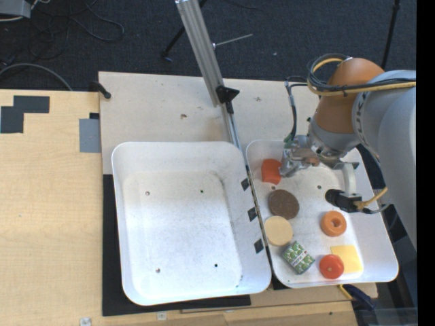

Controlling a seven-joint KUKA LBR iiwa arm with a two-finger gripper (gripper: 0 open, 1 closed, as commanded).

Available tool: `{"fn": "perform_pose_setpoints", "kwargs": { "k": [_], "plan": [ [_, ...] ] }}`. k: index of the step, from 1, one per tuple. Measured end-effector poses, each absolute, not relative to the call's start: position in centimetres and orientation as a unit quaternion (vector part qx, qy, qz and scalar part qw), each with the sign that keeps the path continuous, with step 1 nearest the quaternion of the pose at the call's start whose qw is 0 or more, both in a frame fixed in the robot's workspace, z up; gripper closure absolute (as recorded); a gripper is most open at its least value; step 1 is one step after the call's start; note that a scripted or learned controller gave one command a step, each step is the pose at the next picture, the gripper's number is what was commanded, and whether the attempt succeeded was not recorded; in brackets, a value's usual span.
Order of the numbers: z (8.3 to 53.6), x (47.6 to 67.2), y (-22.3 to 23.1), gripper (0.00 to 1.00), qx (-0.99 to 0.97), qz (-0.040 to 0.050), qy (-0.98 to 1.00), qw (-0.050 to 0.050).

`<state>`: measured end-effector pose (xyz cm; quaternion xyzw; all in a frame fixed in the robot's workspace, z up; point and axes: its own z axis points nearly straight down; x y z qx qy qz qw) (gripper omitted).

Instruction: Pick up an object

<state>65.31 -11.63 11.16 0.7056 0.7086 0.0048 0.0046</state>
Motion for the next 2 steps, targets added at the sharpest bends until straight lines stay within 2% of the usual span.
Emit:
{"fn": "perform_pose_setpoints", "kwargs": {
  "k": [1, 2],
  "plan": [
    [15.4, 65.1, -11.7, 1.00, 0.706, 0.0005, 0.708, 0.001],
    [20.0, 65.7, -11.3, 1.00, 0.706, 0.0011, 0.708, 0.001]
  ]
}}
